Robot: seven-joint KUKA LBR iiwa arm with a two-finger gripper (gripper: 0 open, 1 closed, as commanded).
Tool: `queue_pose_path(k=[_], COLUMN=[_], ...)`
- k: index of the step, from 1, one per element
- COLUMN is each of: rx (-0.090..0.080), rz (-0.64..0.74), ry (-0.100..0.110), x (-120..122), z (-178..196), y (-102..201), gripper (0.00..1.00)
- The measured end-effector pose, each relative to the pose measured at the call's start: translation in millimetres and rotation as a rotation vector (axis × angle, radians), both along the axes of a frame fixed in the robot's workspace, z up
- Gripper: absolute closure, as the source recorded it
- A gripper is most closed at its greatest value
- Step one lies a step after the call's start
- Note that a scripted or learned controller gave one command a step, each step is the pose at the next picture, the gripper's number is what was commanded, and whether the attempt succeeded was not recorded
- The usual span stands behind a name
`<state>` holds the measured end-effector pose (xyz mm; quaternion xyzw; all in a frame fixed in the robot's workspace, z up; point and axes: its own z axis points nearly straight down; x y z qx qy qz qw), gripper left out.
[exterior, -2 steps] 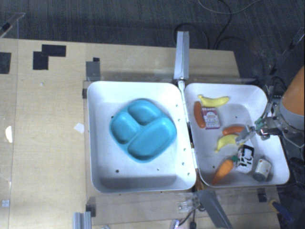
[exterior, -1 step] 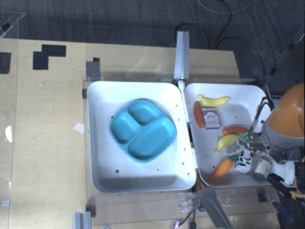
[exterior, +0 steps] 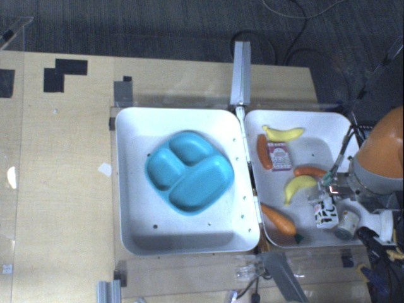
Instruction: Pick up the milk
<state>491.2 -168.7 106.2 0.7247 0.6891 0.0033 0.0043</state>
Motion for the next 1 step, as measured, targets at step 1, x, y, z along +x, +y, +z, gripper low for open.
queue_pose_path(k=[1], rx=[0.004], rz=[-0.219], ry=[0.006], x=[-3.0], z=[92.8], y=[101.7], gripper=[1.00])
